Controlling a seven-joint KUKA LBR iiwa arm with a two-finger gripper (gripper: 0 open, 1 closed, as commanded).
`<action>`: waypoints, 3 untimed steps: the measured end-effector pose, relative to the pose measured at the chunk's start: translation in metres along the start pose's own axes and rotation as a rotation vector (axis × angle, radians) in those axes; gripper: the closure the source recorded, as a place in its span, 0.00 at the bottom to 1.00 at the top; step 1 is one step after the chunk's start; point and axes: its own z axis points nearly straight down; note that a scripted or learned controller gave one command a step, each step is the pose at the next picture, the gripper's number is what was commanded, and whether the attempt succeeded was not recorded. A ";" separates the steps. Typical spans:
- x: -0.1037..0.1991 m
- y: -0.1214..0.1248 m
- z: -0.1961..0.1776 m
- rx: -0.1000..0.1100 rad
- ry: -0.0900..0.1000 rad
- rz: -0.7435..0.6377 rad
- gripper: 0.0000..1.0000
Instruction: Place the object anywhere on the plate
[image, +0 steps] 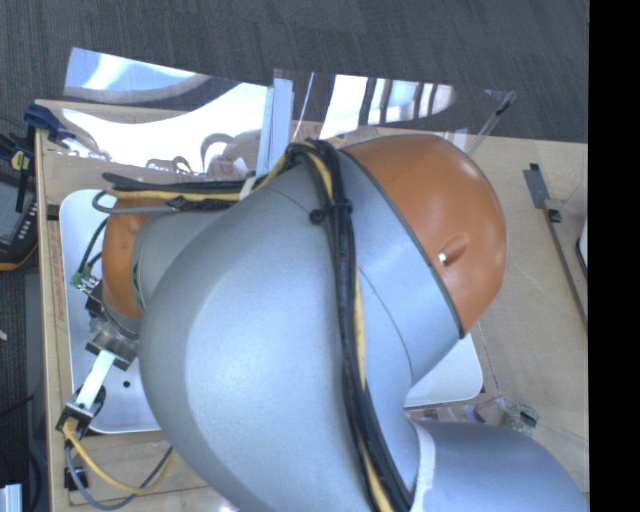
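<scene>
- Plainly, in the camera view, the grey arm (280, 350) is the nearest thing. It reaches in from the right and lies over the middle of both bins.
- Its orange band (440, 230) sits high on the right. A bundle of black and yellow cables (345, 300) runs down along the grey casing.
- A strip of the left bin (70, 215) is bare at the far left. A corner of the right bin (455, 375) is bare below the orange band.
- At the lower left, a small white bracket (88, 385) with a yellow lead (110, 480) hangs off the wrist end, over the left bin's near edge.
- The wooden bench (540, 300) lies open on the right, and clear panels (150, 90) stand along the back.
- Whether the gripper is wide, narrow or holding anything, I cannot tell, because the arm's bulk covers it.
- Where the object and the plate lie, I cannot tell either. Both are presumably under the arm.
- As a judgement, the wrist end is low over the left bin, so the step in hand is either the pick or the set-down there. Which of the two is unclear.
- The next move calls for a straight lift clear of the bin wall. The trailing lead should be kept from snagging the rim.
</scene>
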 end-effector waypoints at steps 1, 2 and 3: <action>0.050 0.061 -0.001 0.000 0.002 0.068 0.00; 0.051 0.058 -0.009 0.006 -0.003 0.055 1.00; 0.011 0.103 -0.090 -0.002 0.005 -0.090 1.00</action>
